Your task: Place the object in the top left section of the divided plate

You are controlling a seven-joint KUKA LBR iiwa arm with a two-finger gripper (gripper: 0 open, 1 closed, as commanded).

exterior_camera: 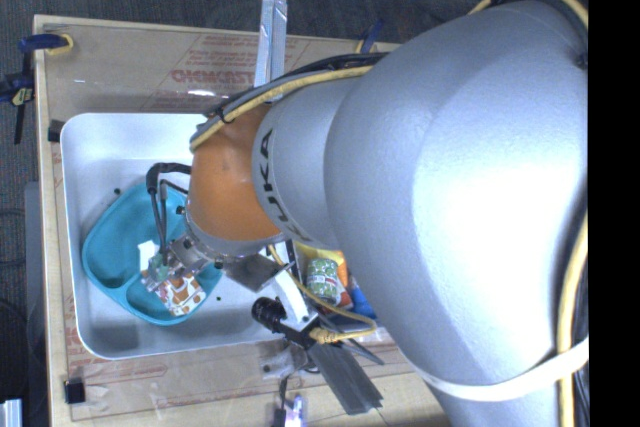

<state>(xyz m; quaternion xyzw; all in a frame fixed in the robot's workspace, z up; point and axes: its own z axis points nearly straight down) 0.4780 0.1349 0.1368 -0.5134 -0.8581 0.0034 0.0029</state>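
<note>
From above, the grey arm (pixel 430 165) with its orange band (pixel 225 190) swings in from the right and covers most of the bench (pixel 130 45). Its end effector (pixel 170 280) hangs low over the blue divided plate (pixel 110 250), which lies tilted in the left white bin (pixel 85 145). A small object (pixel 178 293) with orange and white patches sits right under the end effector, at the plate's near right edge; whether it is grasped or just lying there, I cannot tell. A colourful packet (pixel 325 280) peeks out beside the arm, to the right of the plate, and dark cables (pixel 160 180) trail above the wrist.
</note>
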